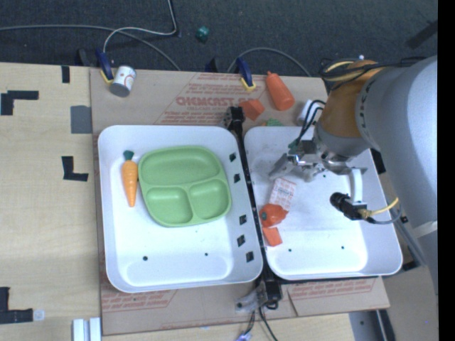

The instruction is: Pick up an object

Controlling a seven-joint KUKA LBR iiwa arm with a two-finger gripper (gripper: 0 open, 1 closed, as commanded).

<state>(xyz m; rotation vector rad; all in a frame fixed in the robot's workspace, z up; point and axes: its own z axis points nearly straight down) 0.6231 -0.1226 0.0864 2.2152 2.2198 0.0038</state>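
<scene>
Grey arm (398, 119) over the right white bin (320, 258), gripper (302, 163) low inside.
Green divided plate (186, 185) and toy carrot (129, 179), upright in view, lie in the left bin (170, 268). Small packet (282, 190), print unreadable, lies steeply slanted just left of the spread, empty fingers. Cardboard lettering (202, 99) reads reversed.

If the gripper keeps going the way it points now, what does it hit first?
The gripper points down-left in the right bin. First in line looks to be the small white packet, with the orange-red toy just beyond. Height above them is unclear.
</scene>
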